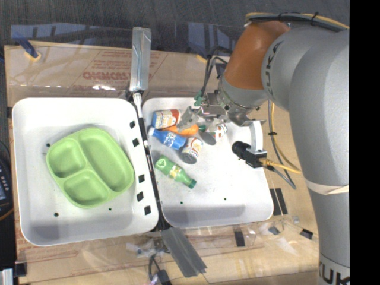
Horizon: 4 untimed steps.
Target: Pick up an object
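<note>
Arm: the grey arm (309,100) reaches in from 3 o'clock, its orange band (252,55) above the wrist, over the upper part of the right bin.
Gripper: the gripper (199,119) sits low among the pile of things at the bin's 11 o'clock corner; I cannot tell from this view how its jaws stand or whether anything is between them.
Right bin: the right bin (237,209) holds a can (164,119) at 11 o'clock, a blue bottle (169,139) just below it, an orange thing (189,129) beside the gripper, a second can (192,150) lying on its side, and a green bottle (175,173) lying apart toward 7 o'clock.
Left bin: the left bin (29,218) holds a green divided tray (89,166) near its middle.
</note>
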Tool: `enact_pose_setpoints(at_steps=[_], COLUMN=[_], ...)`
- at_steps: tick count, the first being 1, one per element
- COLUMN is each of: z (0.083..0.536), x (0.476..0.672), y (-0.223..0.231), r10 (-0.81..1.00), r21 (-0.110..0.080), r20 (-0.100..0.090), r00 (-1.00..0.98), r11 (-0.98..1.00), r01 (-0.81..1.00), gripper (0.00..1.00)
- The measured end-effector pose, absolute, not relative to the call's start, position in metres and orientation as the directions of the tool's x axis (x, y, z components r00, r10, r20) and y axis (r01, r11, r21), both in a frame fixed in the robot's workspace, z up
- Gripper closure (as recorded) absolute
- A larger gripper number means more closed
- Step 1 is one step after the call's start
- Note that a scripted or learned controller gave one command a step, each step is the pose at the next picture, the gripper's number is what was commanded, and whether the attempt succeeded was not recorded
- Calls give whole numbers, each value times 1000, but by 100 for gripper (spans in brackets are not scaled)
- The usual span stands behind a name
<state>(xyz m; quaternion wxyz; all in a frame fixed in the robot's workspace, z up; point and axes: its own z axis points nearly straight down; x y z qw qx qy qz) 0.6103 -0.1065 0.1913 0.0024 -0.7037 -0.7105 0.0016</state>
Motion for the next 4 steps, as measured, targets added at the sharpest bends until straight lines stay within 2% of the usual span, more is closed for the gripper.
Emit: enact_pose_setpoints(at_steps=[1, 2, 3, 4], z=[212, 118, 91, 101], x=[606, 630, 639, 639], y=[-88, -97, -111, -109], r10=[992, 975, 969, 971], r21=[-3, -7, -5, -8], r20=[-1, 0, -1, 0], r00=[122, 223, 248, 241], r11=[-122, -223, -248, -241], r01=[992, 975, 969, 970], gripper=[0, 0, 0, 100])
